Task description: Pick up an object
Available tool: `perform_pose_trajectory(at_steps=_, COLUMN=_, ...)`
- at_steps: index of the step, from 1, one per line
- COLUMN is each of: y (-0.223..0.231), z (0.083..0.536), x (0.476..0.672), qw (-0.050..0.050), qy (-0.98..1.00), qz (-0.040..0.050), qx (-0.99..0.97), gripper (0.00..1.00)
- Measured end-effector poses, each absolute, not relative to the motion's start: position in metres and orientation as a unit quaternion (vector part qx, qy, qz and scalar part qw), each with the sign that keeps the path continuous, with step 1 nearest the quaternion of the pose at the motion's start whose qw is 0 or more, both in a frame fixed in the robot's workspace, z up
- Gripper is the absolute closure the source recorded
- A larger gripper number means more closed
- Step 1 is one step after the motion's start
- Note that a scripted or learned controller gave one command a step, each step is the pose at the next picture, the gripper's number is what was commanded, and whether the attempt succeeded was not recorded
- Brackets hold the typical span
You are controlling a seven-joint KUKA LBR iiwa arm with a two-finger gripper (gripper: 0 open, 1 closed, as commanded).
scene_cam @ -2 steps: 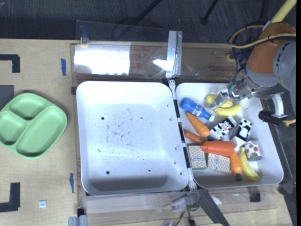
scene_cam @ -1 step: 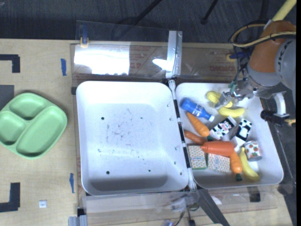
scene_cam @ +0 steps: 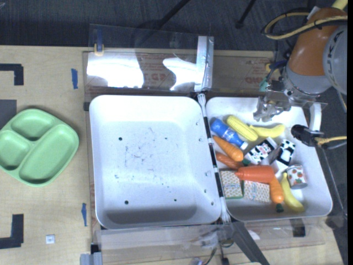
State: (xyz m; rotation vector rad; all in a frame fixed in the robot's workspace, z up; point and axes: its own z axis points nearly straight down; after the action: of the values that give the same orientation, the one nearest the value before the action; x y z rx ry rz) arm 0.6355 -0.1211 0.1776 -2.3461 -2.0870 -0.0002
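My gripper [scene_cam: 268,109] hangs over the far part of the right bin [scene_cam: 321,199], just above a yellow banana [scene_cam: 271,130]. Nothing shows held in it. Below it lies a crowded pile. A blue bottle [scene_cam: 224,131] and a yellow corn cob [scene_cam: 241,128] lie at the far left. Two orange carrots [scene_cam: 229,147] sit beside them, and a bigger carrot [scene_cam: 256,173] lies across the middle. Black-and-white spotted pieces [scene_cam: 285,151] and a strawberry-printed cube [scene_cam: 297,176] lie to the right.
The left bin [scene_cam: 149,159] adjoins the right one along a shared wall. A green divided plate [scene_cam: 36,145] rests on the bench at far left. A clear panel [scene_cam: 149,65] stands behind the bins. Small printed boxes [scene_cam: 242,189] and another banana [scene_cam: 290,196] lie near the right bin's front.
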Motion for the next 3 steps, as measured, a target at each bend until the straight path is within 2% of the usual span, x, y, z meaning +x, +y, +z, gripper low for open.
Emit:
perform_pose_trajectory(at_steps=1, y=-0.121, z=0.178, x=0.635, qw=0.001, qy=-0.665, qz=0.0000, qx=-0.747, gripper=0.00)
perform_pose_trajectory(at_steps=2, y=-0.134, z=0.086, x=0.648, qw=-0.002, qy=-0.702, qz=-0.0014, qx=-0.712, gripper=0.00)
perform_pose_trajectory(at_steps=3, y=-0.134, z=0.097, x=0.649, qw=-0.003, qy=-0.702, qz=-0.0023, qx=-0.712, gripper=1.00)
